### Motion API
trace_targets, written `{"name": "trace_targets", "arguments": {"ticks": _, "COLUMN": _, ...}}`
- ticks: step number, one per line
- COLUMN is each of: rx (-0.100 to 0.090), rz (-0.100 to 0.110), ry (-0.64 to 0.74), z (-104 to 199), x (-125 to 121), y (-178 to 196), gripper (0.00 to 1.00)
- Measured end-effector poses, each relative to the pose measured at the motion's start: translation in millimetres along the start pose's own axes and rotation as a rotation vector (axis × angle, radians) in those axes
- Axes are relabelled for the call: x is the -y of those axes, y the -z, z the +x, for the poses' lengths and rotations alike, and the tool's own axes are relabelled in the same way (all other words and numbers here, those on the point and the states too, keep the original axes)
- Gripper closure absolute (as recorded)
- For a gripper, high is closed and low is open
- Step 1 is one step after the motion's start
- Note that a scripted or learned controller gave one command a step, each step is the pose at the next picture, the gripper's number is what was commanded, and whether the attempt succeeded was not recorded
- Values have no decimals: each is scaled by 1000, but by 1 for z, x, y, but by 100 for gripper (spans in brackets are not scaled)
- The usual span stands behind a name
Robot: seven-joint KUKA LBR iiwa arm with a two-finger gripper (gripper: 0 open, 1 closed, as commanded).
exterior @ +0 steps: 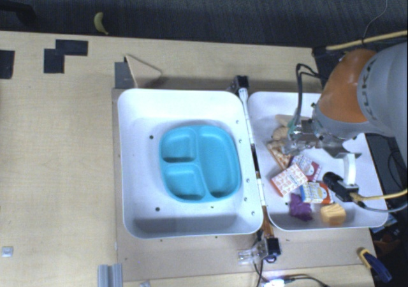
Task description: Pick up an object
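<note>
The gripper point(293, 143) hangs low over the far half of the right bin point(370, 152). Whether it is open or closed cannot be told, as the wrist covers it from above. Nothing can be seen held in it.

Closest to it is a tan crumpled piece point(280, 132), just beside the gripper at its 10 o'clock. Whether the two touch cannot be told. The piece is irregular, and its longer side seems to run roughly from 1 to 7 o'clock, though no clear end points anywhere. A second tan scrap point(276, 149) lies at the gripper's 8 o'clock, close under the first.

At 6 o'clock lies a flat red-and-white checked packet point(289, 181), turned like a diamond with its long axis about 8 to 2 o'clock. A smaller red-and-white packet point(306, 166) sits at its 2 o'clock and a blue-and-white packet point(312, 191) at its 4 o'clock. Their print is too small to read.

Farther out at 6 o'clock is a purple lump point(299, 206), and at 5 o'clock a yellow block point(333, 215) lies near the bin's near wall.

At 9 o'clock, well apart, the left bin point(137, 152) holds a blue three-part tray point(197, 162).
</note>
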State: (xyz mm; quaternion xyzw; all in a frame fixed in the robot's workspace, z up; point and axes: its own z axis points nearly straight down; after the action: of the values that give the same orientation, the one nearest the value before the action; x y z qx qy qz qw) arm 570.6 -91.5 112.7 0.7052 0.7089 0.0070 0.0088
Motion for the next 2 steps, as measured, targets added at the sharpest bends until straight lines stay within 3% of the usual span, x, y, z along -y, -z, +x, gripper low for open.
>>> {"name": "trace_targets", "arguments": {"ticks": 1, "rx": 1, "rz": 14, "ry": -1, "z": -82, "x": -9, "y": -26, "gripper": 100}}
{"name": "trace_targets", "arguments": {"ticks": 2, "rx": -4, "rz": 17, "ry": 1, "z": 35, "x": -14, "y": 80, "gripper": 100}}
